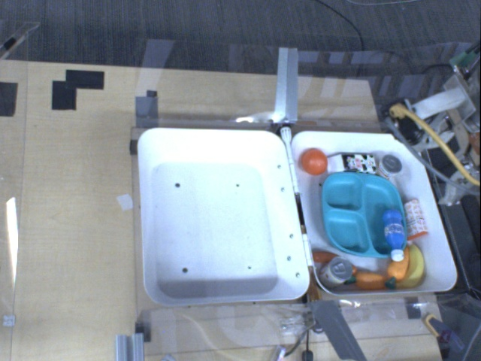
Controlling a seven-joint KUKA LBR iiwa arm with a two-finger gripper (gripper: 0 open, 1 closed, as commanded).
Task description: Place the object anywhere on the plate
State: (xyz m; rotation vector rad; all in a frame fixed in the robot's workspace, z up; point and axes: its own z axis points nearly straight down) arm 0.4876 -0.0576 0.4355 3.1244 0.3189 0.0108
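Two shallow white bins side by side on the bench, seen from above at a slant. The left bin (214, 216) offers a wide bare floor; the right bin (440, 235) is crowded. At its centre lies the turquoise sectioned plate (359, 213), tilted slightly, with a small blue bottle (394, 228) already lying across the plate's right compartment, its white cap toward the lower rim. Around the plate, close against it: an orange ball (313, 161) at upper left, a black-and-white printed packet (358, 162) and a round tin (391, 164) along the top, a red-and-white wrapper (415, 219) at right, and a banana (412, 267), a carrot (370, 280) and a metal can (337, 270) along the bottom.

The arm's end (451, 119) sits beyond the bin's upper right corner amid yellow cabling; whether its gripper is open or closed cannot be told from here, and nothing is visibly held.

Hazards, as judged: the items at the lower wall are packed together (banana, carrot and can nearly touch), so fingers descending there may strike a neighbour or the bin wall and miss. The round ball may roll from a pinch. A drop near the plate's raised rim could slide off.

Open room: the plate's two left compartments are bare, the safest target.
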